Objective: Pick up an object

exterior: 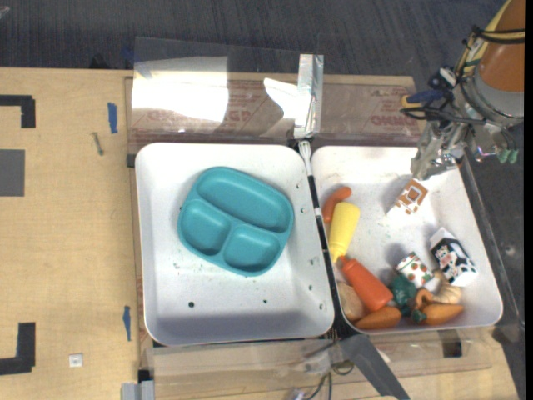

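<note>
Orange carrot (376, 317) lies at right bin's (487, 248) near edge, in a heap with a red-orange bottle-like toy (365, 280), dark green piece (405, 293), another orange veg (440, 311) and a small white printed cup (411, 267). Yellow bottle with orange cap (341, 223) lies along the divider side. Black-white carton (451, 258) near the right wall. Gripper (433, 163) hangs over the far right of this bin; small orange-white box (411, 196) sits just below its tip, touching or not, cannot tell; fingers' state cannot tell. Left bin (158, 223) holds teal divided plate (236, 219)
</note>
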You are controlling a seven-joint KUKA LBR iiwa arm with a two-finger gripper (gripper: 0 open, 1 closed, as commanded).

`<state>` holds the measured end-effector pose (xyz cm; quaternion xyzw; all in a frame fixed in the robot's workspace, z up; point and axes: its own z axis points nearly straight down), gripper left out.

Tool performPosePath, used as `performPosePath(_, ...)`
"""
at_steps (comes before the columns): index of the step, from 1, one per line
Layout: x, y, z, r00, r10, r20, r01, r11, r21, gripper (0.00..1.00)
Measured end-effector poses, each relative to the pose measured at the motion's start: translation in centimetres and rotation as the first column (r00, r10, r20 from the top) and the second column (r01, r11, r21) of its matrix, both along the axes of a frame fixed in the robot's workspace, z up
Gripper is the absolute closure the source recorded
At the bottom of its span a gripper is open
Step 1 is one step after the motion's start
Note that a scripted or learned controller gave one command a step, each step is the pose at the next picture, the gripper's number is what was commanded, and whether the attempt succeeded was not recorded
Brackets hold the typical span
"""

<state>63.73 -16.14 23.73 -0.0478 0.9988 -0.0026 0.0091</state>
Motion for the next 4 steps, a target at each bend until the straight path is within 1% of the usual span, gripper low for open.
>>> performPosePath(1,0.5,-1.3,-11.5,0.993,0.116,0.017,-0.116,0.993,-0.005,1.0)
performPosePath(2,-10.7,2.8,-14.8,0.95,0.311,-0.01,-0.311,0.95,0.002,1.0)
performPosePath(3,-11.3,4.7,-14.7,0.809,0.588,-0.006,-0.588,0.809,-0.007,1.0)
performPosePath(4,-11.0,6.0,-14.7,0.668,0.744,-0.01,-0.744,0.668,-0.011,1.0)
